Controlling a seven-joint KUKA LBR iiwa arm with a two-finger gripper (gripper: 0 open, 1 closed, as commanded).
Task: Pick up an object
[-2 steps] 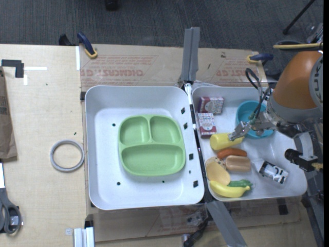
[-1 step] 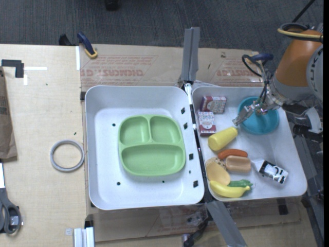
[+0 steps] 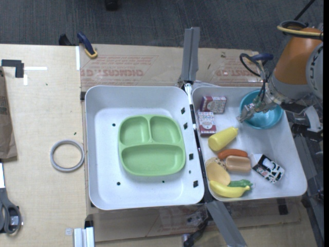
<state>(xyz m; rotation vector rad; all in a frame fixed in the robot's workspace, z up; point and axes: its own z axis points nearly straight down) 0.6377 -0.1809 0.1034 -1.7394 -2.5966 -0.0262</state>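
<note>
Nearest the camera, a banana (image 3: 230, 189) lies in the right bin (image 3: 296, 161). Farther back, the gripper (image 3: 250, 111) hangs over a blue bowl (image 3: 267, 116); whether it holds anything cannot be told.

Blue bowl (image 3: 267, 116) upright, right bin's far right corner

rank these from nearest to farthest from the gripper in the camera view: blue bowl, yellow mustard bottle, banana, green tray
Measured from the gripper:
1. blue bowl, right beside it, right bin's back corner.
2. yellow mustard bottle, mid right bin.
3. banana, right bin's front edge.
4. green tray, left bin.
</note>
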